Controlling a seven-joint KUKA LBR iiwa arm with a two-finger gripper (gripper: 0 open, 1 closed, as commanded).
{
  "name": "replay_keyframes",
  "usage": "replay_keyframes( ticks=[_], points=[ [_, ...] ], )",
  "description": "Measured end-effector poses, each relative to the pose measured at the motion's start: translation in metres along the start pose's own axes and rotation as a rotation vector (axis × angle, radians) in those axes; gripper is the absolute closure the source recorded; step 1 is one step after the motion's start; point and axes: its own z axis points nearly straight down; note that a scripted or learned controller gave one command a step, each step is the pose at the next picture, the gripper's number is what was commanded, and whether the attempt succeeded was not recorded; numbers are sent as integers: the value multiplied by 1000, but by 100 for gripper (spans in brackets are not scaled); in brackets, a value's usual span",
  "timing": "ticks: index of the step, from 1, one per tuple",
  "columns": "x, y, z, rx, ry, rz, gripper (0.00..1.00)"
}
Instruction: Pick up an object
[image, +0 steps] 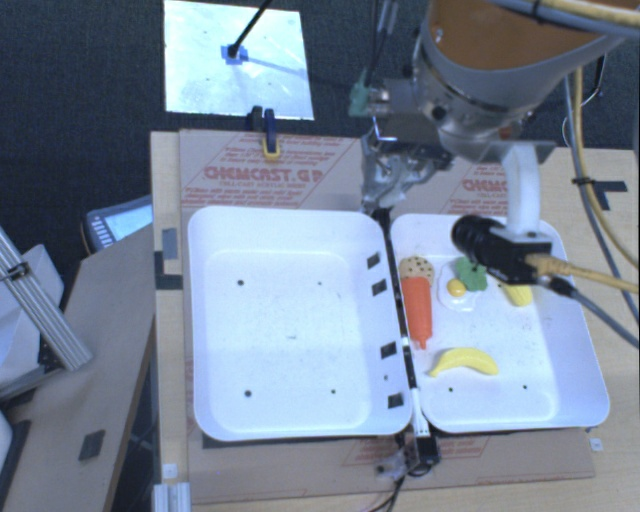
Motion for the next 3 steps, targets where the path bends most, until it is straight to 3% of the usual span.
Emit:
replay_keyframes(
  ticks=[2, 3],
  points=[
    [0, 1, -22, -4, 2, -13, 100],
    [20, -13, 100, 17, -7, 10, 100]
  ],
)
